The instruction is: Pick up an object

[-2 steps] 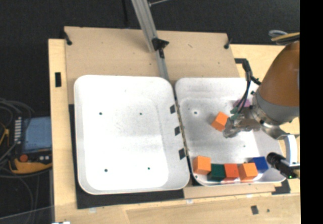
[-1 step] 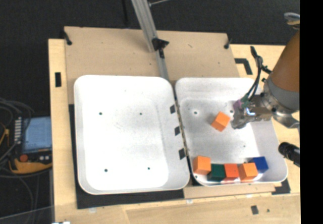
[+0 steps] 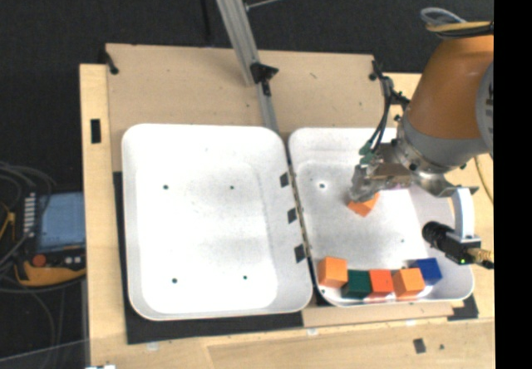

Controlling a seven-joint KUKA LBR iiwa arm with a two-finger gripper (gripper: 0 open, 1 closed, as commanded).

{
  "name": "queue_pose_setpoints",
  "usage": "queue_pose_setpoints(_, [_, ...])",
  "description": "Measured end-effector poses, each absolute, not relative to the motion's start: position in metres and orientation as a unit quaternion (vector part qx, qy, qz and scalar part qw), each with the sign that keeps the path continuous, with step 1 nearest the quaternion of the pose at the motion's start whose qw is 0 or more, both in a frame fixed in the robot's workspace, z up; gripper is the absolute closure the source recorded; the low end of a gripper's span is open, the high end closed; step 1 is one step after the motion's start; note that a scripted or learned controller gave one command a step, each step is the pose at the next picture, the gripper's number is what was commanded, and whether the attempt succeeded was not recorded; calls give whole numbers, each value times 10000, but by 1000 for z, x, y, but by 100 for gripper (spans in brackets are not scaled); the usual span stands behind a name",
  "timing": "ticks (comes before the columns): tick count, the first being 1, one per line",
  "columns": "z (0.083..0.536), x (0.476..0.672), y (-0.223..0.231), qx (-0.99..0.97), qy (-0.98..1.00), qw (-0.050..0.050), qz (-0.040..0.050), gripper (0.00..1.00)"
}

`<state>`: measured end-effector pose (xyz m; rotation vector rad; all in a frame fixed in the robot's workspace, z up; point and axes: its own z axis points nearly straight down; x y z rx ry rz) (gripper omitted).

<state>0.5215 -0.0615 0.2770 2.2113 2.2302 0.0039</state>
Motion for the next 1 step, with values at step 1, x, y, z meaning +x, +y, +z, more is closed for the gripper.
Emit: queue_pose_setpoints(1, [260, 534, -11, 7049, 7093, -7, -6, 100])
